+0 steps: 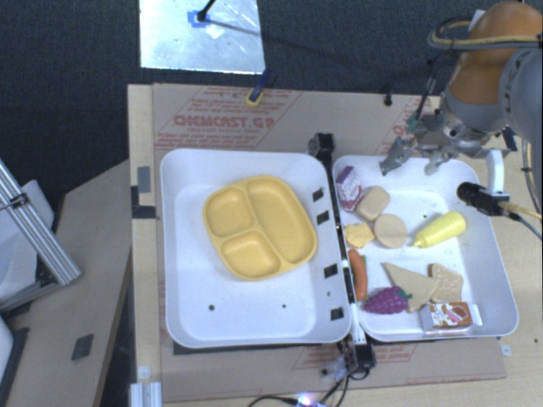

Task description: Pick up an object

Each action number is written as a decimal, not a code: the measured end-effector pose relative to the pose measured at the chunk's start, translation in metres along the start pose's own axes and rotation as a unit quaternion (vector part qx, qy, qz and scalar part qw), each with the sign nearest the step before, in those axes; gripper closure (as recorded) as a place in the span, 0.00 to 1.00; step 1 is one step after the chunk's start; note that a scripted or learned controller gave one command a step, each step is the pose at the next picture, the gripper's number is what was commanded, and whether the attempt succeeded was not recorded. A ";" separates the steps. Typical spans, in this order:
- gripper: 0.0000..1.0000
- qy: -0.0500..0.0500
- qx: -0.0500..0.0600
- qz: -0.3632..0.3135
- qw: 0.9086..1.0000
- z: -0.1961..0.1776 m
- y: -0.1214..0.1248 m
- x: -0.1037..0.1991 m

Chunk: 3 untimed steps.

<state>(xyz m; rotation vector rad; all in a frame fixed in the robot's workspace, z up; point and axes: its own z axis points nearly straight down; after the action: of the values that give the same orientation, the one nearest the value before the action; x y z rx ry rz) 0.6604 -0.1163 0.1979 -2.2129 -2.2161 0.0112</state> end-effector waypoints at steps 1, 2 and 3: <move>0.00 -0.001 -0.007 -0.001 1.000 -0.009 0.003 0.000; 0.00 -0.001 -0.005 0.000 1.000 0.052 0.000 -0.003; 0.00 0.000 -0.009 0.001 1.000 0.098 -0.002 -0.011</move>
<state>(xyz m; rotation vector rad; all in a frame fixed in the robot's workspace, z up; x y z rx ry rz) 0.6568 -0.1269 0.1000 -2.2240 -2.2227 -0.0086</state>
